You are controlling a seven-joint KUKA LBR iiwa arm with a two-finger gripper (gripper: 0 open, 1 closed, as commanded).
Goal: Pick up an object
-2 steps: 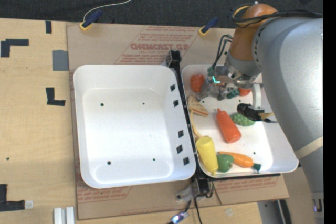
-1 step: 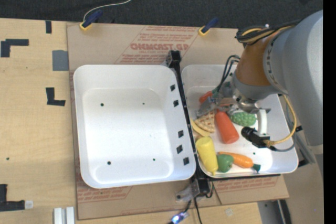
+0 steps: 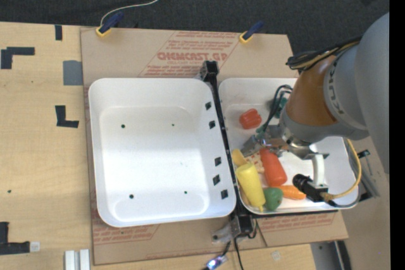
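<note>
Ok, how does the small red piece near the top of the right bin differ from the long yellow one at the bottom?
The red piece is short and blocky; the yellow one is long. The red piece lies alone on bare bin floor; the yellow one is crowded against an orange-red piece and a green one. Both lie in the right bin.

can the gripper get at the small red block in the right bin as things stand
Probably yes. The red block lies alone on bare bin floor in the right bin, nothing on top, and the gripper hovers just beside it.

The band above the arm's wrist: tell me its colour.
Orange band, clearest in the camera view, over the right bin.
</note>
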